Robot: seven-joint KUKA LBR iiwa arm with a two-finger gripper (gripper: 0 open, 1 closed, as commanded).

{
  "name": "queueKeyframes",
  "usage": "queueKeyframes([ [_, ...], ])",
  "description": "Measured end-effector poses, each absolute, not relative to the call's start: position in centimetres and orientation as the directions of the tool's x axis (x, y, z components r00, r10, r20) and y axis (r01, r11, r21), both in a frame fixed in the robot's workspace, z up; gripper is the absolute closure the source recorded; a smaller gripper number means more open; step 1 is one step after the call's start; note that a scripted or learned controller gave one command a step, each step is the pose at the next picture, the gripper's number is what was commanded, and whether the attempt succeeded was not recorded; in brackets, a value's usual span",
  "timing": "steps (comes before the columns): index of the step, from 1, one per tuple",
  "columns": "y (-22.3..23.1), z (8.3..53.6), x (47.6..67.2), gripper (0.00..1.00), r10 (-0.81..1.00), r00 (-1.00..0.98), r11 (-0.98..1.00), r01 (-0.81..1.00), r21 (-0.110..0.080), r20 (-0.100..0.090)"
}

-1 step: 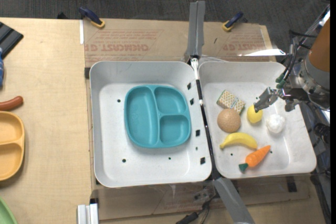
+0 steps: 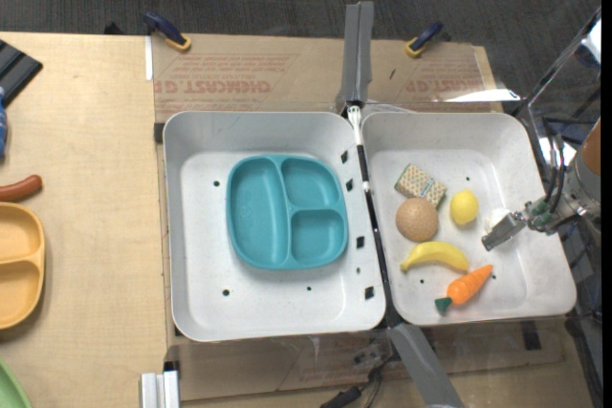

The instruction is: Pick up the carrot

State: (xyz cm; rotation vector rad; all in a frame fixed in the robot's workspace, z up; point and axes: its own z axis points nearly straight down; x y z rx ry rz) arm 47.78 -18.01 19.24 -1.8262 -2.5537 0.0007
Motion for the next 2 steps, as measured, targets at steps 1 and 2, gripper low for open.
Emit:
queueKeyframes([
  [1, -15.6, 9.1, 47.8, 0.00, 0.590, -0.807, 0.807, 0.590, 0.001, 0.002],
  [2, -15.2, 14.4, 50.7, 0.00, 0.453, -0.891, 0.891, 0.453, 0.002, -0.002],
])
